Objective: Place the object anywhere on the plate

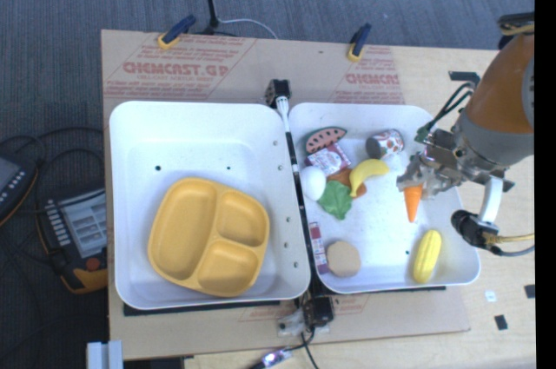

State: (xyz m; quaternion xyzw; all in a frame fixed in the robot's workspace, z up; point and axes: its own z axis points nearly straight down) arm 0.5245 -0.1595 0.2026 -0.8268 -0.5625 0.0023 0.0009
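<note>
Camera view: gripper [415, 185] sits over right bin [452, 276], clenched on an orange carrot [413, 203] that hangs point-down from its fingers, above the bin floor. Yellow plate [209, 234], 3 compartments, lies in left bin [130, 141], well apart from the carrot. Also in right bin: watermelon slice [325, 136], red-white packet [330, 157], egg [312, 182], green leaf [336, 199], banana [367, 174], can [385, 142], corn cob [426, 255], tan round pc [343, 258].

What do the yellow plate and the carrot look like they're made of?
Plate: likely moulded plastic, one even yellow, smooth rounded compartments with a dull sheen. Carrot: probably toy plastic or rubber, flat uniform orange, though too small to be sure.
</note>
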